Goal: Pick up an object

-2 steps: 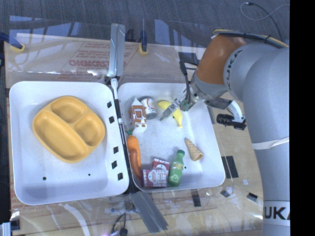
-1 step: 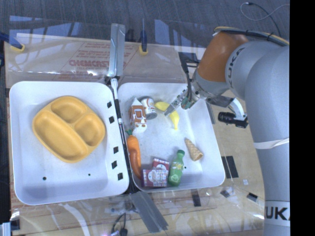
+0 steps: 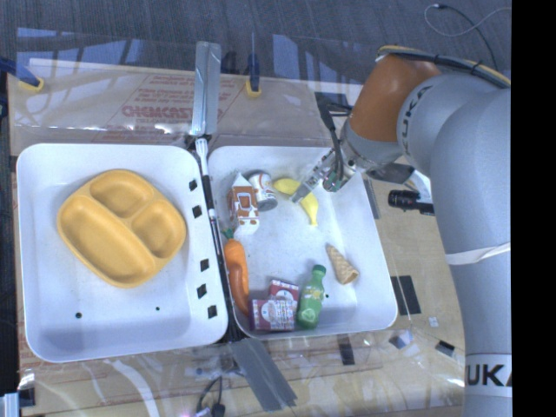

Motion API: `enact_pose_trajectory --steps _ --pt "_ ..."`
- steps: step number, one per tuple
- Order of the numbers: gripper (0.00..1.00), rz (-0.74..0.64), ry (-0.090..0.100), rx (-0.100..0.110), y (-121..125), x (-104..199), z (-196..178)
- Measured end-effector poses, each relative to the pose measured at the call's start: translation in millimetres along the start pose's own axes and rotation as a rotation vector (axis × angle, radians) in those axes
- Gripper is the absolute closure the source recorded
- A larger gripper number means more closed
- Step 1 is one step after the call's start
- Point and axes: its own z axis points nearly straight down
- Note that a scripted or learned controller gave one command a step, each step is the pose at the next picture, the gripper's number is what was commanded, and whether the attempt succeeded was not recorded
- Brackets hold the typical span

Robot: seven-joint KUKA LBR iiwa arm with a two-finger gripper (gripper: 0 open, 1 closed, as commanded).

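Note:
The right bin (image 3: 373, 259) holds several small items. A yellow banana (image 3: 307, 207) lies near its far side, with a white and orange carton (image 3: 244, 205) and a small can (image 3: 261, 189) to its left. Along the left wall lies an orange carrot (image 3: 236, 274). Near the front stand a red box (image 3: 276, 304) and a green bottle (image 3: 311, 297). A tan cone (image 3: 342, 264) lies to the right of them. My gripper (image 3: 318, 181) hangs low over the banana's upper end, at the far side of the bin. I see nothing lifted by it.
The left bin (image 3: 52, 320) holds a yellow divided plate (image 3: 122, 226). A metal bar (image 3: 207, 85) stands behind the gap between the bins. The grey arm (image 3: 452, 146) fills the right side, reaching over the right bin's far right corner.

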Motion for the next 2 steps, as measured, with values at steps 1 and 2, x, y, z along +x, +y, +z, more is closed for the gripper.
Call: enact_pose_trajectory --steps 1,2 --pt "1.00 -0.005 -0.002 -0.002 2.2 0.0 -11.4" --pt "1.00 0.203 0.001 0.001 26.5 42.8 -135.6"
